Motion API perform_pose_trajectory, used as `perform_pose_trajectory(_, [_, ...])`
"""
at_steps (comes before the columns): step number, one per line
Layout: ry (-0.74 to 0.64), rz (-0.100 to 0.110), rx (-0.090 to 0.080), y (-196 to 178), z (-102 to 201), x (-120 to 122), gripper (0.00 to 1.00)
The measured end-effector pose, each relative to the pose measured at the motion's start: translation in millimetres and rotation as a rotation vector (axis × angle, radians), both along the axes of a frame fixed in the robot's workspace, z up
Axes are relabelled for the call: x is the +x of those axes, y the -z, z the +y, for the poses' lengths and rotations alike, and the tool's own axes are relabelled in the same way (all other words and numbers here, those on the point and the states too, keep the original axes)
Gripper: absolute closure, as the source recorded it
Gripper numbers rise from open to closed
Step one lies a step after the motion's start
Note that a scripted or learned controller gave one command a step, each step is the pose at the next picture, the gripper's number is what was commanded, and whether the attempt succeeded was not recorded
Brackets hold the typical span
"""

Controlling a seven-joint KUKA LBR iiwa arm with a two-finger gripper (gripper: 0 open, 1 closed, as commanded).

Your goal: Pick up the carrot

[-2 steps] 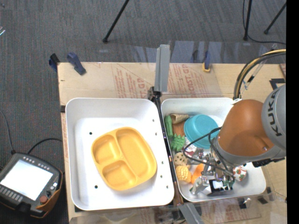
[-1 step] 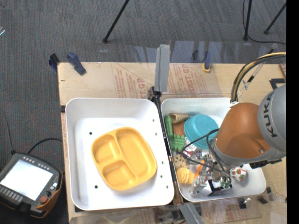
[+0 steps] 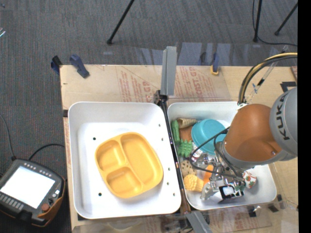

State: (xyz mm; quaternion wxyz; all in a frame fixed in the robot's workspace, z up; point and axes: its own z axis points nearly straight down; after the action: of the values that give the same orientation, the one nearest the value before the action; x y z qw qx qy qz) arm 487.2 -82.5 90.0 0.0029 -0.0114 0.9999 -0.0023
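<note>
Carrot [image 3: 209, 170] sits low in the right bin [image 3: 265, 191], a small orange piece, smooth and plastic-looking, half hidden under the tool; I see it just beside the corn cob [image 3: 193, 182], whose yellow surface is bumpy with kernels. From my seat the gripper [image 3: 219, 187] hangs right over that spot, its metal fingers [image 3: 210, 190] pointing down into the clutter, but I cannot tell how far apart they stand or whether they touch the carrot. The arm [image 3: 252, 132] covers much of the bin with its rounded orange band. Behind it lie a round teal bowl [image 3: 208, 134] and a knobbly green toy [image 3: 181, 142]. The left bin [image 3: 80, 130] holds a glossy yellow plate [image 3: 129, 165] with three compartments.
</note>
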Motion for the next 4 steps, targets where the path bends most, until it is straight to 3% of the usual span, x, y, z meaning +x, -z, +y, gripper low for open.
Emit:
perform_pose_trajectory(1, [-0.006,-0.003,0.0,-10.1,1.9,1.8,1.0])
perform_pose_trajectory(2, [0.066,-0.004,0.007,-130.7,76.6,20.5,1.0])
perform_pose_trajectory(3, [-0.367,0.011,0.006,-95.6,116.9,-12.1,1.0])
perform_pose_trajectory(4, [-0.554,0.0,0.001,-206.1,70.3,37.5,1.0])
